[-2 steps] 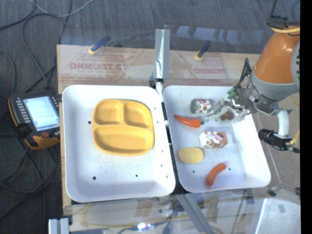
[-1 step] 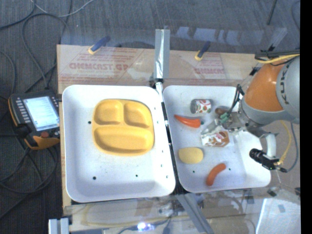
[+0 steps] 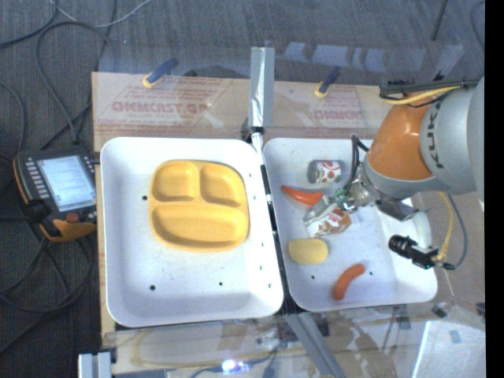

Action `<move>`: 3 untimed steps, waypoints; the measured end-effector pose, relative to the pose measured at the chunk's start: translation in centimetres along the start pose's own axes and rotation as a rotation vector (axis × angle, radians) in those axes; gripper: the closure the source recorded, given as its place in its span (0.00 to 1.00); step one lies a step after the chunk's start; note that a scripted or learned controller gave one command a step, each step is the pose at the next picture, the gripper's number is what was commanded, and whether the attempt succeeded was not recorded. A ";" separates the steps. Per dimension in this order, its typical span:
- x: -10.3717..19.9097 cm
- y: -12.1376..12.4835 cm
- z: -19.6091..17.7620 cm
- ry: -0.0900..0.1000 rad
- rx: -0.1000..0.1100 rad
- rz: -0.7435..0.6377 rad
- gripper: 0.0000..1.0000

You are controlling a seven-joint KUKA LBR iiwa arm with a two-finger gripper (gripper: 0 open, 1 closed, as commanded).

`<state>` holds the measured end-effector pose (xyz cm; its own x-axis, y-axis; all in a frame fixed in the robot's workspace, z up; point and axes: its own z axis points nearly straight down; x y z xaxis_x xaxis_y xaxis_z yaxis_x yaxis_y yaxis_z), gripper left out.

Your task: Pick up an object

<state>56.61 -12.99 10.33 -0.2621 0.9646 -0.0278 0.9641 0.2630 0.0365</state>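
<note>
On the floor, far left: a handheld control pendant (image 3: 57,189) with a lit screen lies among cables, just beside the worktop (image 3: 118,105).
Left bin: the white bin (image 3: 126,290) holds a yellow sectioned tray (image 3: 200,204), lying flat near its middle.
Right bin: the white bin (image 3: 394,286) holds several small objects.
Yellow lump: a pale yellow potato-like piece (image 3: 308,251) sits near the bin's left side.
Orange carrot: it (image 3: 302,194) lies above the lump, tilted.
Small can: it (image 3: 324,171) lies on its side near the far wall.
Wrapped packet: a red-and-white crumpled packet (image 3: 329,221) lies just under the end effector.
Sausage: an orange-red piece (image 3: 348,280) lies near the front wall.
End effector: it (image 3: 346,198) hangs low over the packet; cannot tell how its grip stands.
Arm: the grey and orange arm (image 3: 417,144) reaches in from the right.
</note>
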 end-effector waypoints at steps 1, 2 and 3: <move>0.5 -0.3 0.0 -0.003 -0.004 -0.047 0.00; 0.2 -0.1 0.0 0.012 -0.001 -0.010 0.00; 0.1 0.0 -0.9 0.012 -0.002 -0.011 1.00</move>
<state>56.56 -12.85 11.22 -0.2727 0.9619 -0.0163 0.9612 0.2732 0.0380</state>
